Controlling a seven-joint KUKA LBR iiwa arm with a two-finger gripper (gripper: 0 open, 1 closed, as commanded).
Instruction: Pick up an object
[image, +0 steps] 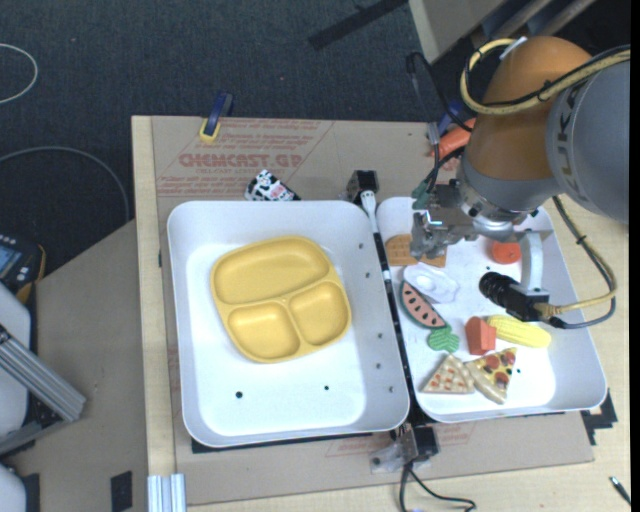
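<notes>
Dark carpet surrounds the table (300, 140), where two white bins sit side by side. In the right bin (575, 385) lie toy foods: a watermelon slice (422, 304), pizza slices (470, 375), corn (520, 331). The claw (432, 236) hangs over that bin's upper left corner; I cannot tell its opening. The left bin (200, 400) holds a yellow divided plate (280, 297).

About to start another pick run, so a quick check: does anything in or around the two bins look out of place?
One thing: a small black-and-white object lies on the bench behind the left bin, outside both bins. The toy food sits inside the right bin, and the yellow tray lies flat.
</notes>
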